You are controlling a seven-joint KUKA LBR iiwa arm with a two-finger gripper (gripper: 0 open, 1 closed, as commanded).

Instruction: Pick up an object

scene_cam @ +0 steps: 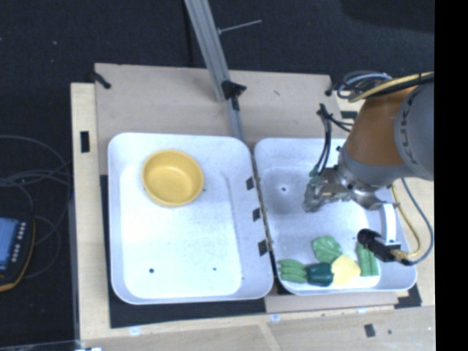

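- Plywood bench (168,97) bears two shallow white bins side by side.
- Left bin (175,262) holds a yellow bowl (173,177) near its far left corner.
- Right bin (289,159) holds the arm's working end and a cluster of small items along its near edge.
- Grey arm (387,137) with the orange band reaches in from the right; its gripper (316,196) hangs over the bare middle of the right bin, nothing visible between its fingers, and whether they are spread or closed cannot be told.
- Cluster: green leafy piece (326,247), yellow piece (345,270), dark teal piece (319,273), green pod (292,270).
- Leafy piece looks the nearest target: it lies toward the near edge from the gripper, slightly right.
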